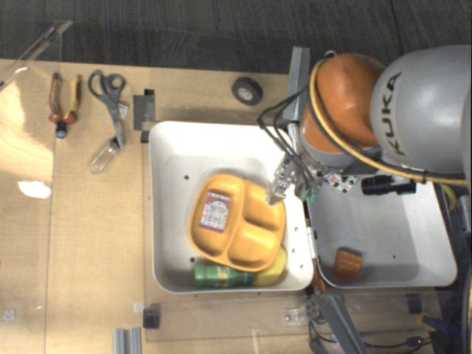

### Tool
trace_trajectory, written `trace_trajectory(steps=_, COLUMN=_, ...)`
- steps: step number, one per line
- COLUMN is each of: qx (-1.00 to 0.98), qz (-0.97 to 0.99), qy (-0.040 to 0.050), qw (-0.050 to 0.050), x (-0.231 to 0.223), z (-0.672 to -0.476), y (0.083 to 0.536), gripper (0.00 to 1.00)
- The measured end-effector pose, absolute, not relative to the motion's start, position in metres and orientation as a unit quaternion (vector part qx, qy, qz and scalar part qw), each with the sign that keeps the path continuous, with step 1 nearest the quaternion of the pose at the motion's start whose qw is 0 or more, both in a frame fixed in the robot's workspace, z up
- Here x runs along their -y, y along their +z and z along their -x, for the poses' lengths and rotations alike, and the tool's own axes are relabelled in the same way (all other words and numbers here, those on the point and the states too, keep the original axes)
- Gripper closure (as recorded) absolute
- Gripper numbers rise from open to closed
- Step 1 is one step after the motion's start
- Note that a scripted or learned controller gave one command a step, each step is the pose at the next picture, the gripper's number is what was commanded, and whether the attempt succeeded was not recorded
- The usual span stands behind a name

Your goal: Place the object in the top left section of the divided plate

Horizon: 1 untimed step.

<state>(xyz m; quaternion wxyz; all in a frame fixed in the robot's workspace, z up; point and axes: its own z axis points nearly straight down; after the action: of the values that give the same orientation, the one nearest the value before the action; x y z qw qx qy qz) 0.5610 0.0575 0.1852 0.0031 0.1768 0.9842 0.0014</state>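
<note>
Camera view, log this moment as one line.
gripper: over yellow divided plate right rim | flat packet: in plate's left section | brown block: right white bin

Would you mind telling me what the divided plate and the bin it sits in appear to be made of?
The divided plate looks like moulded plastic: uniform yellow-orange, soft sheen, rounded compartment walls. The left bin seems to be thin white plastic or coated metal, going by its smooth matte surface and rounded corners; the look leaves that open.
</note>
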Motion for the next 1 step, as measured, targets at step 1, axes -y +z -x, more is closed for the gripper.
trace_trajectory(steps=1, qx=-0.994, qz=-0.106, qy=0.0018, qw=0.005, x=-0.0800, z=-0.5759, y=0.1865, gripper=1.00)
